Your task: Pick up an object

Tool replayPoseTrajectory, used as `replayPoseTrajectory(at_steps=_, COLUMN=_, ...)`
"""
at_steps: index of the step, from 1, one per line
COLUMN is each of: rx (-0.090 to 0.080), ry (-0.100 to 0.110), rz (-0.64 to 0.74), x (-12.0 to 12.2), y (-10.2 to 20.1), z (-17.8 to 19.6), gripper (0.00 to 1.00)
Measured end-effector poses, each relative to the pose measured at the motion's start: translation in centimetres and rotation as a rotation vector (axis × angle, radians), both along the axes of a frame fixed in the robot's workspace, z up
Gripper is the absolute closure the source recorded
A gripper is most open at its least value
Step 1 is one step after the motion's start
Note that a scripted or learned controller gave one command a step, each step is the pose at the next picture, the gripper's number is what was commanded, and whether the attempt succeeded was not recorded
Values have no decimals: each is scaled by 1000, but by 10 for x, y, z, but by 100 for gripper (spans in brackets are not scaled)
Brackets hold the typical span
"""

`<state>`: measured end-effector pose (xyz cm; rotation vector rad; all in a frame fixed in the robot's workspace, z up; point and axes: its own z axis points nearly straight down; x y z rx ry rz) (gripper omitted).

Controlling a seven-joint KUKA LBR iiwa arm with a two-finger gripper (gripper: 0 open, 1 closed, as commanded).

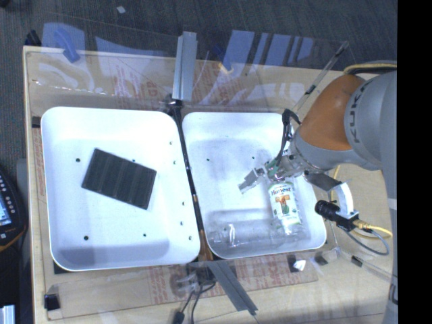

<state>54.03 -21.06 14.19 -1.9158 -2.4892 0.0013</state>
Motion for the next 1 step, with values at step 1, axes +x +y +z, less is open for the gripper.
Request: replayPoseTrajectory(at_steps=1, rx=0, ry=0, rz=0, x=0, y=0, z=0, gripper=0)
